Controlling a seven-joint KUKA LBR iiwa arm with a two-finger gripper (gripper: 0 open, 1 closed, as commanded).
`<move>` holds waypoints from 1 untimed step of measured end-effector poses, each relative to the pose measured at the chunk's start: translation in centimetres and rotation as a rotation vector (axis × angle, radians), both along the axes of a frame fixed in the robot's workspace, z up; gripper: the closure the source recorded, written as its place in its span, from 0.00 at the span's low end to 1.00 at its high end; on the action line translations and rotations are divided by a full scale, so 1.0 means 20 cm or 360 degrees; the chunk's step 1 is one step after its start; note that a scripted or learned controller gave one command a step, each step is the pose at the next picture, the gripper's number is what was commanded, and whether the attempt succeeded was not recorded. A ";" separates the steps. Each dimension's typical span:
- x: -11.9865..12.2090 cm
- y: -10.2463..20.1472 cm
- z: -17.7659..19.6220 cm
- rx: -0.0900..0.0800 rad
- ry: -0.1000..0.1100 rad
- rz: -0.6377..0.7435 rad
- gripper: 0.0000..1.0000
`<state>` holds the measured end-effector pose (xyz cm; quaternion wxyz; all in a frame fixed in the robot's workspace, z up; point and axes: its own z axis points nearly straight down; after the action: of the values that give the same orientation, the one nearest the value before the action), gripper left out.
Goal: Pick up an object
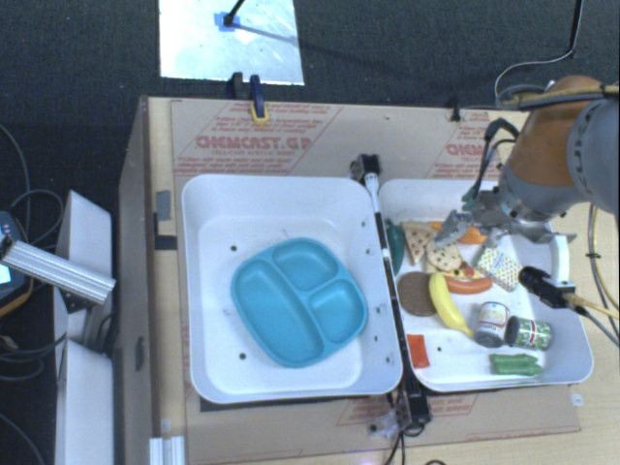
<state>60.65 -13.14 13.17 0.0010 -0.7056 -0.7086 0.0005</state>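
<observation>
The right bin [572, 356] holds several toy foods: a yellow banana [448, 301], a brown round patty [418, 294], a pizza slice [418, 240], a cracker [446, 258], a hot dog [471, 280], a patterned packet [499, 267], a small can [491, 323], a green can [529, 334], a green pod [515, 363], a red piece [418, 350] and a green cucumber [394, 244]. My gripper [457, 229] hangs low over the bin's back part, just above the cracker and pizza slice, beside an orange item [474, 234]. Nothing visibly hangs from it.
The left bin [208, 289] carries a blue divided plate [298, 300]. A black rail [387, 279] runs between the two bins. The arm's grey and orange wrist [552, 163] covers the right bin's back right corner. Cables [596, 308] trail at the right.
</observation>
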 end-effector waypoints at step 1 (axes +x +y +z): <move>-0.15 0.15 -0.20 -0.0009 -0.0029 -0.0005 0.00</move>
<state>57.67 -10.17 9.08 -0.0076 -0.7067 -0.7075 -0.0039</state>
